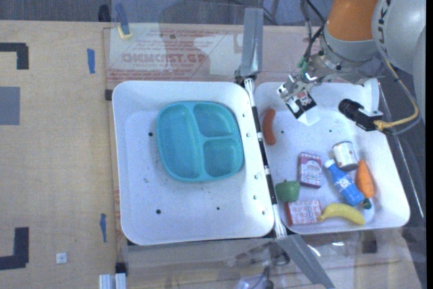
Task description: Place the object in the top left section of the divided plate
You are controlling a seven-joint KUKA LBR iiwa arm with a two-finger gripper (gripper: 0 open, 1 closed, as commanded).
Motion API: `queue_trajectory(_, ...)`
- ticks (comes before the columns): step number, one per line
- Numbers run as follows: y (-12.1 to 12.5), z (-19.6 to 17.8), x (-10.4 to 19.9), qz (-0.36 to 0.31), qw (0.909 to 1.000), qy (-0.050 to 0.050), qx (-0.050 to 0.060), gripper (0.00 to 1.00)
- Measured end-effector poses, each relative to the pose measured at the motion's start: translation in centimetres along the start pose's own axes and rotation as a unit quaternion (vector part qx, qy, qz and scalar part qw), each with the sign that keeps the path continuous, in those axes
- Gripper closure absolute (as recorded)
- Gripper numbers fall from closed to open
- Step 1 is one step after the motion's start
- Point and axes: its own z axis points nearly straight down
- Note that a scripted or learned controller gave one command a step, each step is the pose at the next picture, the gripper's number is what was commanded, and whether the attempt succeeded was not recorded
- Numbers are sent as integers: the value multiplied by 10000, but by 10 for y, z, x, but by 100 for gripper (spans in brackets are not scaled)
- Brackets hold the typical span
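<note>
A teal divided plate (200, 141) lies in the left white bin (135, 199), with its single large section on the left and two smaller sections on the right. My gripper (298, 98) hangs over the far left part of the right bin (392, 210). A reddish-brown sausage (269, 126) lies just left of and below it, against the bin's left wall. I see nothing held in the gripper.
The near half of the right bin holds a green pepper (287, 190), two small red boxes (310, 170) (304, 211), a banana (343, 214), a blue bottle (344, 185), a silver can (345, 155) and a carrot (365, 179). A ridge separates the bins.
</note>
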Motion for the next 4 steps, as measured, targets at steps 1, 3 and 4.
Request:
queue_trajectory(1,14,-1,49,-2419,9703,11,-8,100)
queue_trajectory(3,15,-13,46,-2400,9708,-7,-43,100)
queue_trajectory(4,-7,-1,133,-3681,9298,8,-15,100)
